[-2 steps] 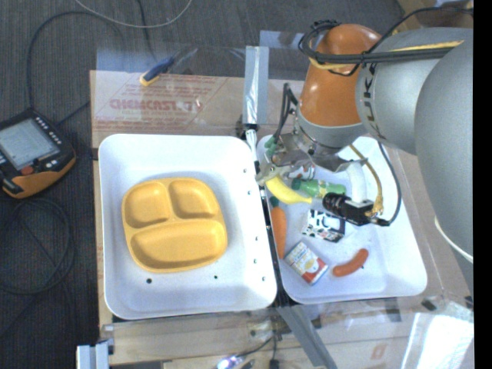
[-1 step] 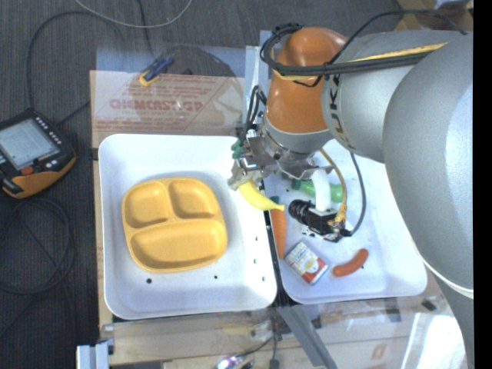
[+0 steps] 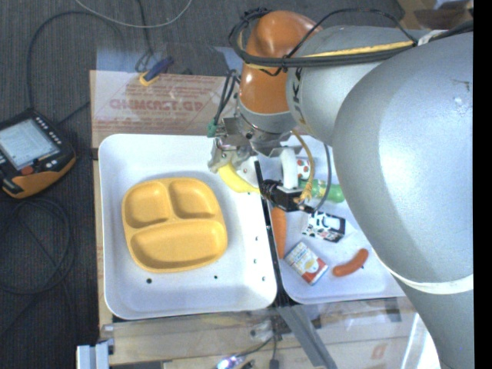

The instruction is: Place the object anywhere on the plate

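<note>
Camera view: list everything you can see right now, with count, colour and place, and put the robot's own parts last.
plate: 1, yellow, three compartments, in the left bin
left bin: 1, white, left half of the bench
right bin: 1, white, partly under the arm
banana: 1, yellow, at the left bin's right edge, under the end effector
carrot: 1, orange, right bin's left side
sausage: 1, red-orange, right bin
small carton: 1, white and red, right bin
black-and-white packet: 1, right bin
pendant: 1, black and orange, floor at left
arm: 1, grey with orange band
end effector: 1, over the banana
</note>
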Action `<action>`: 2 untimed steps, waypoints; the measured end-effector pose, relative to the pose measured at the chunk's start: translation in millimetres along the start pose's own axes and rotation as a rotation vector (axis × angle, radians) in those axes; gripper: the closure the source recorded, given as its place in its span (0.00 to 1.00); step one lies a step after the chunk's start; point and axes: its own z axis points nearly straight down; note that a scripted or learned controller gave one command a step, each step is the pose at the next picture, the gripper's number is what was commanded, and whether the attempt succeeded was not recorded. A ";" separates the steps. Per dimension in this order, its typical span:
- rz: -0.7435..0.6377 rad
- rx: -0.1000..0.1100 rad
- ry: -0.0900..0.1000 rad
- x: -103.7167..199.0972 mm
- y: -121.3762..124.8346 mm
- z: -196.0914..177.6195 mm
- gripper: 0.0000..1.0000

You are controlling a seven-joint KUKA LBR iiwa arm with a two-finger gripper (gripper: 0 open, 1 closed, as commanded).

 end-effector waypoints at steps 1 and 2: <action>-0.068 -0.002 -0.004 -1.4 38.8 37.7 1.00; -0.254 0.011 0.005 4.2 37.8 93.9 1.00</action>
